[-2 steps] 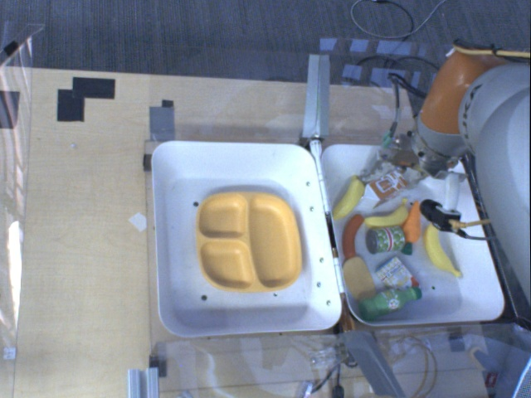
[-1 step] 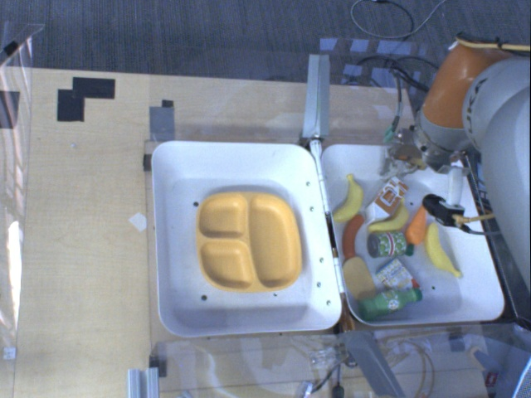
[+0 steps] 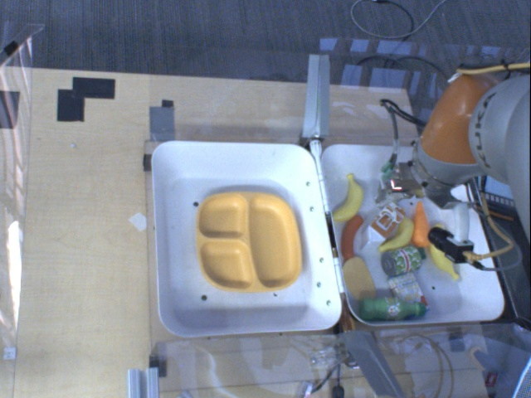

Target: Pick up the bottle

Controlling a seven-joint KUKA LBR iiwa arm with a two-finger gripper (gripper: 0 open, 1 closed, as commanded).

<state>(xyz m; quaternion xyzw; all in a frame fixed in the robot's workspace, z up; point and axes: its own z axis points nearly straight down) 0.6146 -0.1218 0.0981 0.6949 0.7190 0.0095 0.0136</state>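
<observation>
The bottle [image 3: 392,308] is green and lies on its side along the front wall of the right bin [image 3: 489,305]. The grey arm with its orange band [image 3: 448,127] reaches in from the right over the back half of that bin. Its gripper [image 3: 397,182] hangs near the back of the bin, above a small printed box [image 3: 388,219] and well behind the bottle, with several items between them.
Packed into the right bin are a banana [image 3: 353,199], a reddish sausage shape [image 3: 351,235], a tan disc [image 3: 359,277], a green can [image 3: 403,260], a carrot [image 3: 421,225] and another banana [image 3: 444,260]. The left bin [image 3: 174,222] holds a yellow divided plate [image 3: 249,240].
</observation>
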